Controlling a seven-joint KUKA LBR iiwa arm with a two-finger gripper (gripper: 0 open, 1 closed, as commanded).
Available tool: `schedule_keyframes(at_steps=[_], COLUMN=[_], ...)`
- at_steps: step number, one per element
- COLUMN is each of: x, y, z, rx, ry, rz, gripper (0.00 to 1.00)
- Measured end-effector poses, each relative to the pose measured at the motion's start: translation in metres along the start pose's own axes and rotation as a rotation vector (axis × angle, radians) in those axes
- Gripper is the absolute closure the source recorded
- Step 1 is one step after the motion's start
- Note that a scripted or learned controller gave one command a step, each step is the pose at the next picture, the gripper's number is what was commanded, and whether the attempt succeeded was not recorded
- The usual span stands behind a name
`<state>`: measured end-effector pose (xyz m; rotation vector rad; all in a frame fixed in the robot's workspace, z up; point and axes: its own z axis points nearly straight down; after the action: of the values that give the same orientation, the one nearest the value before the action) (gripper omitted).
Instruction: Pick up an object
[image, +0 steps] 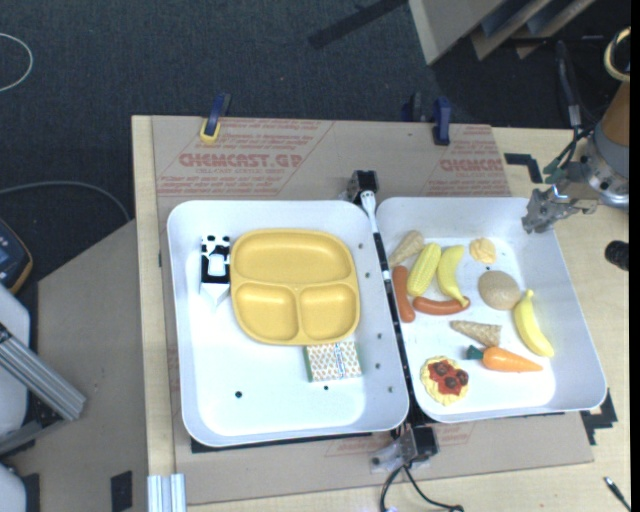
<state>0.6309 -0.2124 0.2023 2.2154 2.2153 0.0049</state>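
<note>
Camera view: end effector (540, 212) above right bin's (570, 395) far corner, toy food (470, 300) below-left.

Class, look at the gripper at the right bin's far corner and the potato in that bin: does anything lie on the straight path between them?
Nothing visible does. The gripper is at the right bin's far right corner, and the potato lies nearer the camera and leftward, with bare bin floor between. The small bun sits just left of that path.

arm (612, 170): cut off at right edge | pincer (540, 215): finger gap too small (blurred)
</note>
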Motion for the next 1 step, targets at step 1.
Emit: schedule_keyframes(at_steps=[1], x=[-0.0004], y=[0.0012], z=[-0.0246], rx=[0.003], ry=[0.001], rz=[-0.001], gripper=[1.0])
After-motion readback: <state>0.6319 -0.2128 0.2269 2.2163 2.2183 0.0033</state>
